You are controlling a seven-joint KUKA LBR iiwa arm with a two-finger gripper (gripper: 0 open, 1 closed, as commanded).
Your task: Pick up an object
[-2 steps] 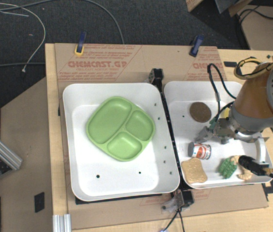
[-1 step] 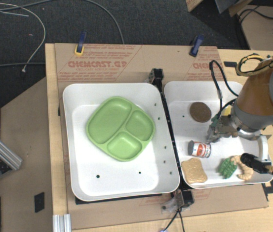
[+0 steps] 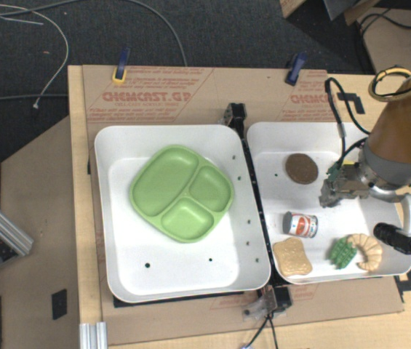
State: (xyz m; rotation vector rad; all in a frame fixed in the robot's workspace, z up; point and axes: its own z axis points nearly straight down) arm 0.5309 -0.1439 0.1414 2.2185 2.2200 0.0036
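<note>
Gripper (image 3: 330, 195) is hovering low in my right white bin (image 3: 267, 140) (whether it's open, I cannot tell), just beside the round brown disc (image 3: 301, 169), above the small red-and-white can (image 3: 301, 225).

one camera, overhead, slanted, both bins (image 3: 110, 195)

Grey arm (image 3: 394, 162), orange band (image 3: 403, 126)
</note>
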